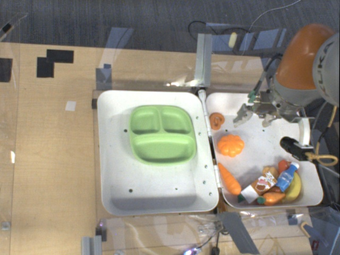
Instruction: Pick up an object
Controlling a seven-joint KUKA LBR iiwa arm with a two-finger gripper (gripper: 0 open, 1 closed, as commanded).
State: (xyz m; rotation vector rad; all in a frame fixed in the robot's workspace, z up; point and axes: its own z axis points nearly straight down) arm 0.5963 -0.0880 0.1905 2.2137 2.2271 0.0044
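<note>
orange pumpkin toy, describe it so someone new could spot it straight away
Look in the right-hand white bin, on its left half near the divider. The pumpkin sits there alone, below a small brownish doughnut-like toy and above a long carrot. It is the round, ribbed, bright orange one.

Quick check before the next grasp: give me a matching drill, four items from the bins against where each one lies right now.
Items:
1. green divided plate
2. orange pumpkin
3. banana
4. carrot

Places:
A. near right corner of the right bin
B. middle of the left bin
C. along the right bin's left wall, near side
D. right bin, left half, nearer than the doughnut-like ring

Pairs: 1-B, 2-D, 3-A, 4-C
</note>
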